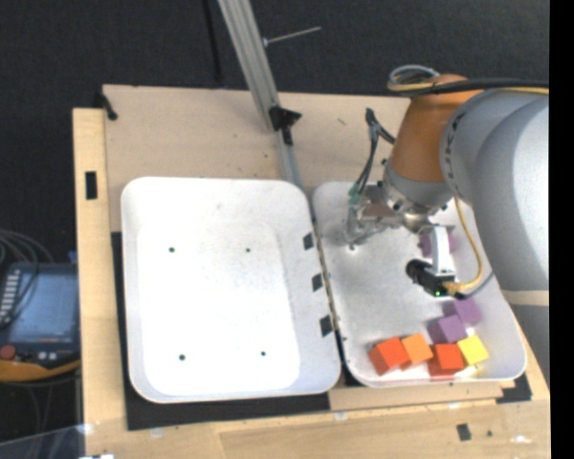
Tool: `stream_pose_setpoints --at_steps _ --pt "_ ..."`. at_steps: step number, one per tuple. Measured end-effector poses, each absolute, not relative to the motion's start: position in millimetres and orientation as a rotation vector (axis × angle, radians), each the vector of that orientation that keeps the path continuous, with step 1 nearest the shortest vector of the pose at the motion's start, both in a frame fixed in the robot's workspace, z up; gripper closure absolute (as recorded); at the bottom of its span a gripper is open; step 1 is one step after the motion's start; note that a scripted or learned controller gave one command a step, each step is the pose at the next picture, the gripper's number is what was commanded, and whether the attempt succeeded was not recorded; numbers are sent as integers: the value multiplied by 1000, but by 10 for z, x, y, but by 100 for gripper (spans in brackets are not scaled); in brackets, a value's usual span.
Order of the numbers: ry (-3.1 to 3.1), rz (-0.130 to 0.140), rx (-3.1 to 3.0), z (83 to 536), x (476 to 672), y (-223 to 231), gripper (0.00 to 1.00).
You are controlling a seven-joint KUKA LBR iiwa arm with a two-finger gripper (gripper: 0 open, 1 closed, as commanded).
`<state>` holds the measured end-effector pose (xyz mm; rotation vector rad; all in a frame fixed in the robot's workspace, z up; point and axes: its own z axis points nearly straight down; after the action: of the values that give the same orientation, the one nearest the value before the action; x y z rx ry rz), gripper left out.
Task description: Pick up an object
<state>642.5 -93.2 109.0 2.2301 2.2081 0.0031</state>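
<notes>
At the near edge of the right bin (517, 347), a cluster of blocks sits together: orange blocks (402, 352), a red-orange block (447, 357), a yellow block (474, 349), and purple blocks (454, 321) just behind them. The left bin (134, 256) lies beside it on the surface (172, 122). Farther back, over the right bin's far left corner, the gripper (356, 226) hangs low; its fingers seem slightly parted with nothing between them, though the view is too small to be sure.
</notes>
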Motion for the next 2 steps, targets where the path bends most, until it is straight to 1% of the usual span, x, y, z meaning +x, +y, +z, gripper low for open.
stream_pose_setpoints --at_steps 1,2 --pt "2220 6 2214 1578 6525 -926 100" --pt "2220 7 2215 2126 6542 -942 100"
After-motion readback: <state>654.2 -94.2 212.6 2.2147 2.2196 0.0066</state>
